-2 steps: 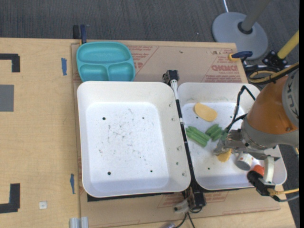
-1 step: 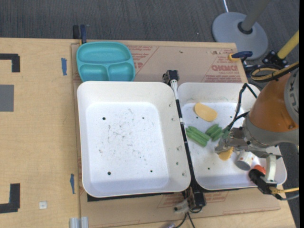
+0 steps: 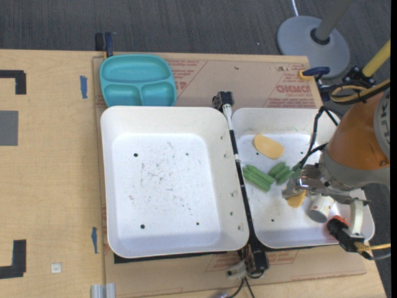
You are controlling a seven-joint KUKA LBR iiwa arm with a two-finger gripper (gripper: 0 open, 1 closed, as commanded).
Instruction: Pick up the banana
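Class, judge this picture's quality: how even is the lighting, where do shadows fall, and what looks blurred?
Camera view: soft, even light with no harsh glare; a faint shadow lies under the arm in the right bin; the left bin is sharp; the gripper area is slightly blurred.

Both white bins (image 3: pixel 124 126) look like smooth plastic, the left one scuffed with dark specks. The tabletop (image 3: pixel 49 166) is matt pale wood; the teal tray (image 3: pixel 138 79) is glossy plastic.

The arm (image 3: pixel 363 148) runs off the right edge and covers the right bin's (image 3: pixel 273 238) far side. A yellow bit (image 3: pixel 297 198), maybe the banana, pokes out under the gripper (image 3: pixel 296 188), mostly hidden. Fingers are too tucked under to read.
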